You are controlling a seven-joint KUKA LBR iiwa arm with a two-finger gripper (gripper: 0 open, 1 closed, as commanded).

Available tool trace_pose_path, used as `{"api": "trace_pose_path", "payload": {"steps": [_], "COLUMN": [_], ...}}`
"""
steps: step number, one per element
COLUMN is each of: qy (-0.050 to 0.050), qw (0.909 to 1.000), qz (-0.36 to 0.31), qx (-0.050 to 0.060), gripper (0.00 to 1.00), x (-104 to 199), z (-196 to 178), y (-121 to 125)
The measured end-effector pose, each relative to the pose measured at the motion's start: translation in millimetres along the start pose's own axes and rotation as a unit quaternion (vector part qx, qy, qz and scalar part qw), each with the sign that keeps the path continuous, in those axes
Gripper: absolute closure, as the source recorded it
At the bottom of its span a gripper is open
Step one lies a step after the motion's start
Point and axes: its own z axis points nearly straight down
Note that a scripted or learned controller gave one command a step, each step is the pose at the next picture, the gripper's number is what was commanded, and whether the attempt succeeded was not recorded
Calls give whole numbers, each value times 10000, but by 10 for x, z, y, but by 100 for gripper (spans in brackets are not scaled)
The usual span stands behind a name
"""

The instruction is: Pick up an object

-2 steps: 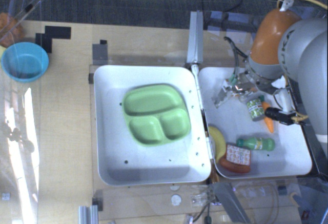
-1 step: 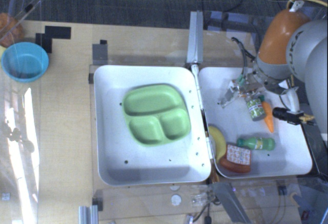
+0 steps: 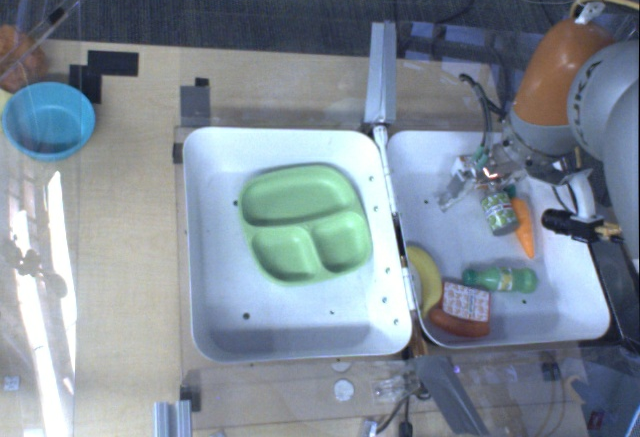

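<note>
Nearest the lens, at lower edge: pale wooden desk with a small round fastener just below the bins. Left bin, white and shallow, with green three-compartment tray lying flat near its centre, one long compartment toward the far side and two smaller ones toward the near side. Right bin, white, touching the left bin along a shared metal divider. At its near edge: red-brown block with a patterned white-and-red label on top, print too small to read; yellow rounded object just beside it against the divider. Green bottle lying on its side, just right of the label; no legible writing. Orange carrot-shaped object further back, roughly upright in the view, beside a small green-labelled can; lettering on can illegible. Arm, grey with orange band, entering from right. Hand lowered into the far part of the right bin, metallic fingers pointing left, close to or touching the can; degree of opening impossible to judge, nothing seen between the fingers. Far left on desk: blue bowl, well apart from both bins. Black angled marker near the bowl.
</note>
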Motion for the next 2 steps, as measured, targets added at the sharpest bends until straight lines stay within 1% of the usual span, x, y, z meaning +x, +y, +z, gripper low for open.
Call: {"api": "trace_pose_path", "payload": {"steps": [1,2], "qy": [-27,-161], "qw": [10000,9998], "qz": [30,23], "qx": [-38,-99], "gripper": [0,100], "x": [-281,-362], "z": [-6,-139], "y": [-73,-84]}}
